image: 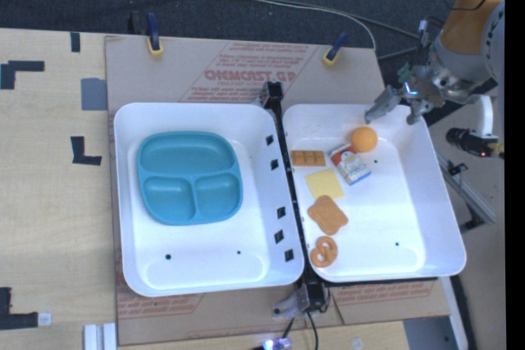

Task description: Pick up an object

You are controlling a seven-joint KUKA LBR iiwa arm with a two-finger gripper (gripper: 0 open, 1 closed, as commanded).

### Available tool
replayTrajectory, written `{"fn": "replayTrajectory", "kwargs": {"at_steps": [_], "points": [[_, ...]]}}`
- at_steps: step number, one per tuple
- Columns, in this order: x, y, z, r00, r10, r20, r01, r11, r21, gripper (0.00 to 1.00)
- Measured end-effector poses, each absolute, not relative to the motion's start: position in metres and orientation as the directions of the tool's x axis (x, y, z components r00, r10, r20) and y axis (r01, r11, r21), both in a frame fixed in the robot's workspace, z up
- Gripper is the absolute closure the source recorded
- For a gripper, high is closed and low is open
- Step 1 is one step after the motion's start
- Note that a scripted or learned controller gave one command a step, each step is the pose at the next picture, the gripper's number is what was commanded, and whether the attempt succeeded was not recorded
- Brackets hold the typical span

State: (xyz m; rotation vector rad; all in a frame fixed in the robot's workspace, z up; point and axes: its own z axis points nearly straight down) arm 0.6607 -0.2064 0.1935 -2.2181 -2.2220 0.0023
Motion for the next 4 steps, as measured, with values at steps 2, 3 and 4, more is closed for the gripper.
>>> {"fn": "replayTrajectory", "kwargs": {"at_steps": [2, 3, 4], "points": [[0.651, -0.209, 0.089, -0.001, 1.000, -0.001, 1.000, 0.001, 0.001, 0.00], [0.654, -0.208, 0.104, -0.004, 1.000, -0.002, 1.000, 0.004, 0.011, 1.00], [0.656, -0.207, 0.167, -0.002, 1.000, -0.001, 1.000, 0.002, 0.004, 1.00]]}}
